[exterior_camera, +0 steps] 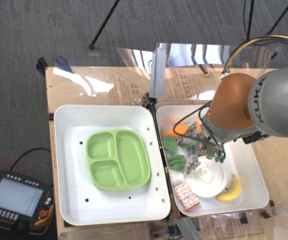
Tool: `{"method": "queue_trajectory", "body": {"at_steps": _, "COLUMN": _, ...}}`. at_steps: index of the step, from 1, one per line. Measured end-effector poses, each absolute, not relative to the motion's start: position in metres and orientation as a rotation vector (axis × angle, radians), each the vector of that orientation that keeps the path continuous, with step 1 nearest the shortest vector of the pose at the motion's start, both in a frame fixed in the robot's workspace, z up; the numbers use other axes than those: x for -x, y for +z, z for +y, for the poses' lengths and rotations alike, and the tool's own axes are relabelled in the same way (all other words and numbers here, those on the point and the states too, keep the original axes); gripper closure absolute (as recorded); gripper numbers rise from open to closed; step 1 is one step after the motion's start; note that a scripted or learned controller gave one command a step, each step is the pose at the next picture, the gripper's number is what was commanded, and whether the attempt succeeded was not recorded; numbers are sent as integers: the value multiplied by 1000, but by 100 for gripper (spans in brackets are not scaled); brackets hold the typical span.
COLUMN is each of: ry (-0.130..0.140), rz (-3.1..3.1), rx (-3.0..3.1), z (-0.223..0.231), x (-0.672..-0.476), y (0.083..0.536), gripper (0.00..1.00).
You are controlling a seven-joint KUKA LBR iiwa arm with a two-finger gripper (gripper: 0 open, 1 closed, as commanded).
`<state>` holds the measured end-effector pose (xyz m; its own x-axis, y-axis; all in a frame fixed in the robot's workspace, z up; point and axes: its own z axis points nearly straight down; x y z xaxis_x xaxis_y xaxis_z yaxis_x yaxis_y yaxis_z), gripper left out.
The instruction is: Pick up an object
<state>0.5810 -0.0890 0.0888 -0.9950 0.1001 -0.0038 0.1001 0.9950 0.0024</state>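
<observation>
From above, two white bins sat side by side on the bench, the left bin (64,134) and the right bin (256,176), their inner walls meeting along a dark seam down the middle. The left one carried a green divided plate (118,160) lying flat near its centre, with bare white floor all round it and plenty of open room along every wall.

The right bin was the crowded one. The arm (256,106) came in from the right, its orange band hanging over the upper part of that bin, and the gripper (196,159) pointed down over the bin's left half, its fingers spread apart with nothing seen between them. Just beneath and beside it lay a white round dish (206,179), and tight against the left wall sat a green ridged piece (170,142) with another green piece (176,161) just below it. An orange object (180,130) lay near the top, partly tucked under the wrist. A red-and-white box (186,196) rested in the lower left corner, close to the front wall, and a banana (231,190) curved along the dish's right rim. The lower right corner of that bin stayed open floor. A handheld controller (16,199) rested on the floor to the far left
</observation>
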Motion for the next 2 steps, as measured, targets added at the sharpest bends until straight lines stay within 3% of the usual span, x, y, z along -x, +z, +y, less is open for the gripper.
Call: {"method": "queue_trajectory", "body": {"at_steps": 2, "ry": 2, "rz": 3126, "rx": -284, "z": -82, "x": -611, "y": 88, "gripper": 0}}
